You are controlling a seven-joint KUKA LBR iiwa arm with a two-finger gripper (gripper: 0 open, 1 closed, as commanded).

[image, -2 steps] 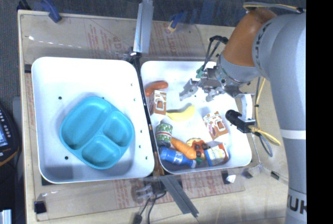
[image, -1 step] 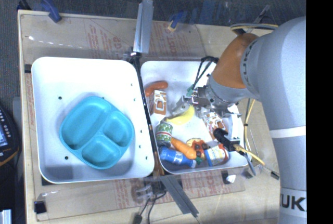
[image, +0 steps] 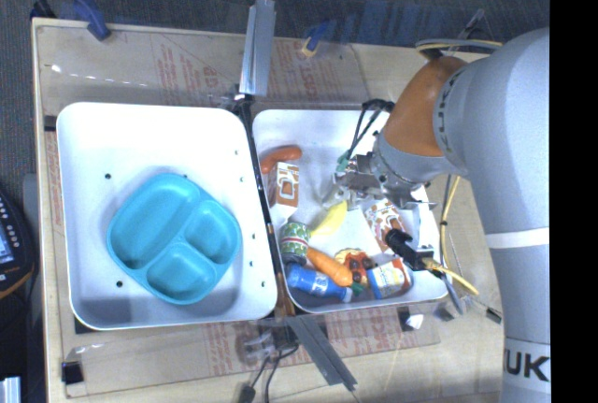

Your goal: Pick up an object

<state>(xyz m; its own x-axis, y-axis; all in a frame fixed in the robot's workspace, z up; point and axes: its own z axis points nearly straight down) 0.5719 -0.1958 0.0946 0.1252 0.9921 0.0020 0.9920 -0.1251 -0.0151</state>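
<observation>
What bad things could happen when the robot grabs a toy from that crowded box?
The toys are packed tightly: the carrot lies against the blue bottle and green can, so the pincer might bump or pinch a neighbor. The banana right below it could get shoved aside instead of grabbed.

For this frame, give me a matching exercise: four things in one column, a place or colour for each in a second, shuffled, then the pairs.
Things:
1. divided plate
2. carrot
3. sausage
4. tool

Descriptions:
A. far end of the right bin, near the divider
B. blue, alone in the left bin
C. over the middle of the right bin
D. orange, near end of the right bin, above a blue bottle

Pairs: 1-B, 2-D, 3-A, 4-C
</observation>
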